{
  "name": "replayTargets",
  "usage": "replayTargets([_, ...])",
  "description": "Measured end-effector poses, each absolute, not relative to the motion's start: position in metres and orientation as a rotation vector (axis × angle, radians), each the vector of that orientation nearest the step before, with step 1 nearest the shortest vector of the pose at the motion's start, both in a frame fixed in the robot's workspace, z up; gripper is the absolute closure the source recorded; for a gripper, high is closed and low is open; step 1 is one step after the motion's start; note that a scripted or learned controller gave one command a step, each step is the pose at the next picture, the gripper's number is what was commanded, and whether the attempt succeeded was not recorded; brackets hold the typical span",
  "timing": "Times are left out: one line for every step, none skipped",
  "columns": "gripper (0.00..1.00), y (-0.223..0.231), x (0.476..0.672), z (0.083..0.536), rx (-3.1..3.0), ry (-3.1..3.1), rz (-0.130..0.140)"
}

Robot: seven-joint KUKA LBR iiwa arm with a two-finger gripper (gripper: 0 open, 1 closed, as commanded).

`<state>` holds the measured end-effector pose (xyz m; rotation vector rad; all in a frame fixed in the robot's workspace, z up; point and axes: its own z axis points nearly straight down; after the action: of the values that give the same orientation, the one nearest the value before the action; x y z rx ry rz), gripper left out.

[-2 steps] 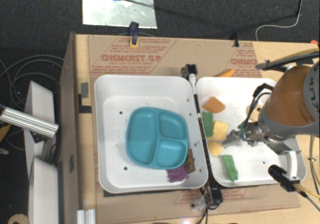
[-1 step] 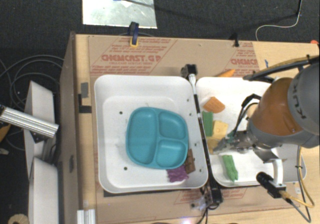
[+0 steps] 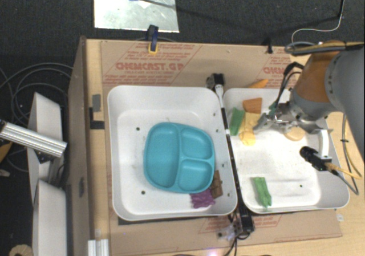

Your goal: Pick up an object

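Cardboard-topped bench [image 3: 171, 61] bears two white bins [image 3: 122, 135].

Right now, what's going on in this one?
The arm reaches into the right bin, its gripper low over a cluster of items at the far end: a yellow piece, a green piece and an orange piece. Nothing looks lifted yet. The left bin holds a blue tray.
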<state>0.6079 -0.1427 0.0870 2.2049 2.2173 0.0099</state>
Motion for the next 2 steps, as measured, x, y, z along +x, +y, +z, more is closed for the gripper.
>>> replayTargets([0.00, -0.137, 0.567, 0.124, 2.221, 2.221, 0.001])
replayTargets([0.00, -0.102, 0.601, 0.131, 2.211, 2.228, 0.006])
